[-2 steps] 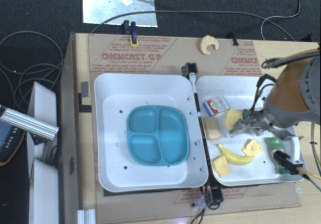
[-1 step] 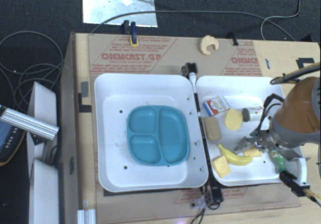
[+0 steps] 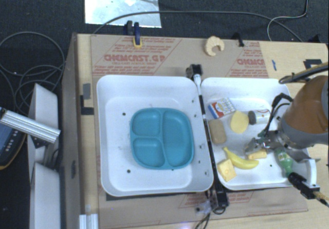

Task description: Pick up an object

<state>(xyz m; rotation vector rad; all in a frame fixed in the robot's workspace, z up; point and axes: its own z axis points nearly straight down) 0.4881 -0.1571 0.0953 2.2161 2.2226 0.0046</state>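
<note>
Over the right bin (image 3: pixel 241 87) the grey arm (image 3: pixel 308 115) leans in from the right, its orange band high and its wrist bent down toward the bin floor. At its tip the gripper (image 3: pixel 258 146) sits low among the toys, and from where I stand I cannot tell how it is set or whether it has anything.

Just below the gripper lies a yellow banana (image 3: pixel 240 160), with a small yellow block (image 3: pixel 257 155) touching its near end. Farther down and away from the arm rests a pale yellow wedge (image 3: pixel 226 170). Beyond the gripper, away from the arm, lies a tan block (image 3: pixel 218 131), with a round yellow piece (image 3: pixel 239 122) and a printed carton (image 3: pixel 222 107) above it. A green object (image 3: pixel 284 161) lies under the wrist.

Well past all that, the left bin (image 3: pixel 110 120) carries a blue divided plate (image 3: pixel 162 138). Both bins rest on a cardboard sheet (image 3: pixel 154 56), where a beige ring-shaped toy (image 3: pixel 214 45) lies. Cables trail over dark carpet (image 3: pixel 36 7).
</note>
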